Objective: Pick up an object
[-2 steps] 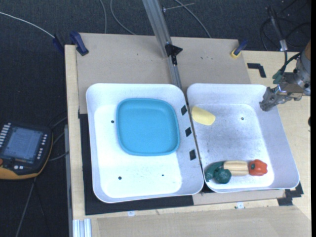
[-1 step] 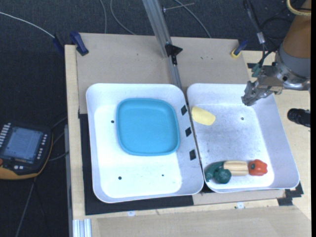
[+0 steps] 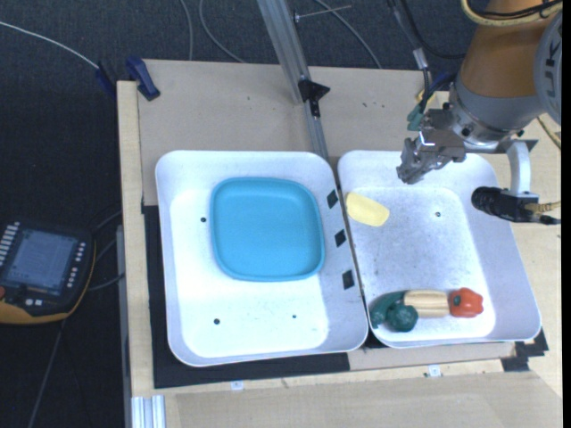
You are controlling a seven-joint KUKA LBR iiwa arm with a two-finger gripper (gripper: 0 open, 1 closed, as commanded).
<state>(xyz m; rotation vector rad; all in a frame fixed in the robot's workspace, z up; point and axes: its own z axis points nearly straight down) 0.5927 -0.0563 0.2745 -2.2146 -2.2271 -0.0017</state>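
Gripper [image 3: 417,169] hovered over right bin [image 3: 500,266] far edge, finger state unclear; nearest target, yellow piece [image 3: 367,209] at the bin's left wall, looked light, smooth, likely slippery, best pinched across its narrow middle.

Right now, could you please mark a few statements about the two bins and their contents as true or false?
1. The blue plate lies in the left bin. True.
2. The yellow object sits on the blue plate. False: it lies in the right bin.
3. The gripper hangs over the right bin's far edge. True.
4. The red object lies by the right bin's far edge. False: it lies by the near edge, beside the tan piece.
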